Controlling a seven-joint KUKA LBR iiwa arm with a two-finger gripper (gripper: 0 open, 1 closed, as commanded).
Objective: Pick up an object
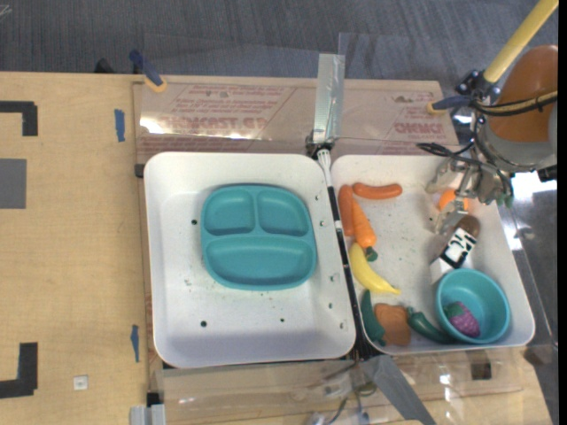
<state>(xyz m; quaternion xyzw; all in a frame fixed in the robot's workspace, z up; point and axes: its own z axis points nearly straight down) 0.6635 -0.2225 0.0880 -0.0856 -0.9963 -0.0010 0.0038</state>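
Pincer [461, 195] is hanging low over the right bin [416, 171]; I cannot tell its grip. Next, maybe it is going down onto the bottle [455, 248].

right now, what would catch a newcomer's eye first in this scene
The teal divided plate stands out most, lying alone in the left white bin. Next comes the clutter in the right bin: a yellow banana, a carrot along the divider, and a teal bowl near the front. The tool hangs over that bin's far right corner.
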